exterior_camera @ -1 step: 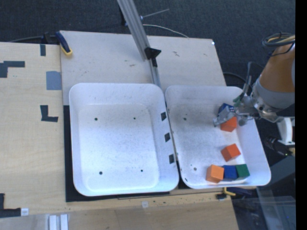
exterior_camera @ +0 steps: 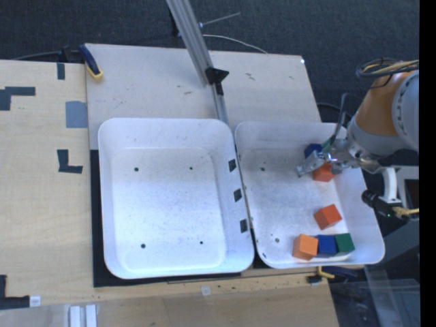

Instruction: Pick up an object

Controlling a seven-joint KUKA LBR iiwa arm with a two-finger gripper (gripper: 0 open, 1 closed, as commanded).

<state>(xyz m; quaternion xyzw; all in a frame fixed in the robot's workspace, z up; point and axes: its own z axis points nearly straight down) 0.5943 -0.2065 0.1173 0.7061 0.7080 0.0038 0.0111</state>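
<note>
Orange block (exterior_camera: 323, 174) half hidden beneath the hand (exterior_camera: 315, 163), grip unclear.

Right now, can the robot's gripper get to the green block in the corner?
Probably yes. The green block lies uncovered in the right bin, with a blue block touching it, and the gripper hovers nearby with nothing between.

Two white bins (exterior_camera: 170, 131) — both finely speckled with dark dots. In the right bin (exterior_camera: 272, 142): a red-orange block (exterior_camera: 323, 174), an orange block (exterior_camera: 328, 216), a lighter orange block (exterior_camera: 305, 246), a blue block (exterior_camera: 326, 244) and a green block (exterior_camera: 345, 242). The arm (exterior_camera: 385, 114) is grey — banded orange.
</note>
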